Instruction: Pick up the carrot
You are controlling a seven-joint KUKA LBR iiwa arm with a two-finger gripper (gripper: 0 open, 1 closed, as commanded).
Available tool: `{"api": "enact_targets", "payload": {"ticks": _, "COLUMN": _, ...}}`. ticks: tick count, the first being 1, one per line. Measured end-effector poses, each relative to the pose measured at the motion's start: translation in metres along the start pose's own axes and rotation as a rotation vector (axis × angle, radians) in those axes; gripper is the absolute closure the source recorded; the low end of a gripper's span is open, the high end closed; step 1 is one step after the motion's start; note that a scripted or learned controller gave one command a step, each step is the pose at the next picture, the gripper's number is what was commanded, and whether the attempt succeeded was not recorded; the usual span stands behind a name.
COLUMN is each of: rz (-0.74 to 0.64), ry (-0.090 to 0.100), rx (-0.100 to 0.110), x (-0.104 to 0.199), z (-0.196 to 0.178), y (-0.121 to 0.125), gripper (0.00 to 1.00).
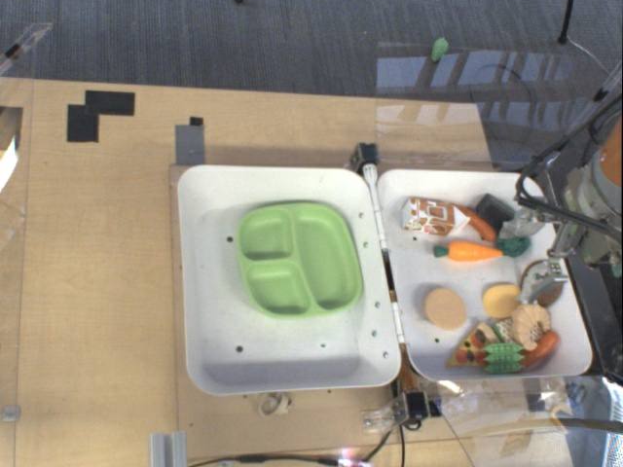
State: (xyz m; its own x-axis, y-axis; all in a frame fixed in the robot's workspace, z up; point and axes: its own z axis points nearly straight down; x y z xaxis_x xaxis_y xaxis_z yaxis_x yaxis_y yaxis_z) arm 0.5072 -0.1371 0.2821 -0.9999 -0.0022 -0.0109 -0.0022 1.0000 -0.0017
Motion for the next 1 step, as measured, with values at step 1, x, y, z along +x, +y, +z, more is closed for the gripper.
{"api": "enact_targets", "payload": {"ticks": 1, "rz": -0.003, "ry": 0.001, "rx": -0.001, "x": -0.0209, "z": 0.1840, "y": -0.0183, "gripper": 0.00}}
